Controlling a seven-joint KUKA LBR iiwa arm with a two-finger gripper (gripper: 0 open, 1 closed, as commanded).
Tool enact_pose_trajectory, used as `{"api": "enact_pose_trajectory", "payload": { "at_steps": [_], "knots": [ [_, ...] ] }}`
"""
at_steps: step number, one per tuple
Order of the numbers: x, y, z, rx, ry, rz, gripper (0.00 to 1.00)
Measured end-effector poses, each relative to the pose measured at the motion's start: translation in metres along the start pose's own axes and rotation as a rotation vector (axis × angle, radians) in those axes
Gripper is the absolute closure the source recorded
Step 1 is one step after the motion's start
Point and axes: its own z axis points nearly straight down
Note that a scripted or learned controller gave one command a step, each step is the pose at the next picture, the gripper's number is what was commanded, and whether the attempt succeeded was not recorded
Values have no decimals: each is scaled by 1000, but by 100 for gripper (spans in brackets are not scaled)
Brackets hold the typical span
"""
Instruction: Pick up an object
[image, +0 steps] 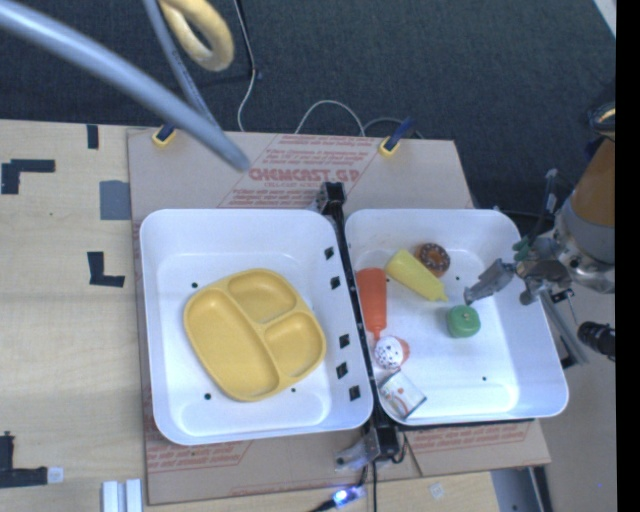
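The green object is the nearest candidate for me: small, round, lying on the floor of the right bin, towards its right side. My gripper hangs just up and to the right of it, fingertip pointing down-left at it, and there is a gap between us; nothing lies between my fingers. Whether they are spread or pressed together I cannot tell from this angle (I see one dark finger clearly and the rest is a tangle of metal at my wrist).

So the pick has not yet been made. What is done: I am inside the right bin, low, and near a target. What is left, as I judge it: line up over the green piece, come down around it, close, lift.

Further out, a yellow wedge-shaped object lies to the left of me, with a brown round thing touching its upper end. An orange carrot-like piece lies along the divider, a white and red ball below it, and a small packet nearer the front corner. The left bin holds a yellow divided plate.
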Motion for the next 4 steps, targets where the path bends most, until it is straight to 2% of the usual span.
{"api": "enact_pose_trajectory", "payload": {
  "at_steps": [1,3,4],
  "knots": [
    [1,2,-6,-10,-3,-4,0],
    [12,5,119,-4,0,-5,0],
    [12,5,139,-11,-5,-4,0]
  ]
}}
